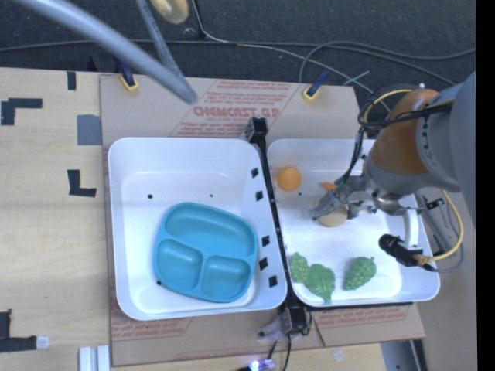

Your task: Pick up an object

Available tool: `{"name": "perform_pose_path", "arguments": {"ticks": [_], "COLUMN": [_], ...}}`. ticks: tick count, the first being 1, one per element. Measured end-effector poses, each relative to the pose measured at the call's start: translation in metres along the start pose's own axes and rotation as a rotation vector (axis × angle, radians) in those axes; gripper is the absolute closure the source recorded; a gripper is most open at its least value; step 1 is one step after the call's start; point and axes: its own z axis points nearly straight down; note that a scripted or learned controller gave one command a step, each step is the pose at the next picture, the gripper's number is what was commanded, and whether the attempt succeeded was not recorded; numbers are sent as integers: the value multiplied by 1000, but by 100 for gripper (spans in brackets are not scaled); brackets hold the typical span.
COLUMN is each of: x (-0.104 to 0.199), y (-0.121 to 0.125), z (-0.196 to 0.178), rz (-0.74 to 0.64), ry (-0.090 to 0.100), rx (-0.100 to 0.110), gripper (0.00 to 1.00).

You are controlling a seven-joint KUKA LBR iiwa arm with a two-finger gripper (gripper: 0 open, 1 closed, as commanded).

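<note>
Green leafy pieces sit nearest, along the near wall of the right bin [418, 288]: a double clump [311, 275] at its near-left corner and a single piece [360, 272] just right of it. Farther in, about mid-bin, a small pale beige object [334, 218] lies on the white floor, and the gripper [336, 205] is right down on it, so close that the two overlap to the eye. Whether the jaws are wide, narrow or closed on that pale thing I cannot tell; the metal parts blur together there. An orange ball [288, 178] rests apart, to the far left of the gripper, near the divider between the bins. The arm [433, 141] comes in from the right, its orange band bent over the far-right part of the bin, wrist angled down and leftward. Over in the left bin [128, 207], a blue three-compartment tray [205, 251] lies flat. Both bins rest on cardboard [232, 103] over the wooden counter [46, 222].
</note>
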Motion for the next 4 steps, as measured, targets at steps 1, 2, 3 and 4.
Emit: {"name": "perform_pose_path", "arguments": {"ticks": [1, 2, 3, 4], "x": [-7, 0, 1, 52], "y": [6, 0, 0, 6], "z": [-59, -108, -108, -101], "rz": [1, 0, 1, -3], "ry": [1, 2, 3, 3], "rx": [-3, -2, 2, 3], "gripper": [100, 100, 100, 100]}}
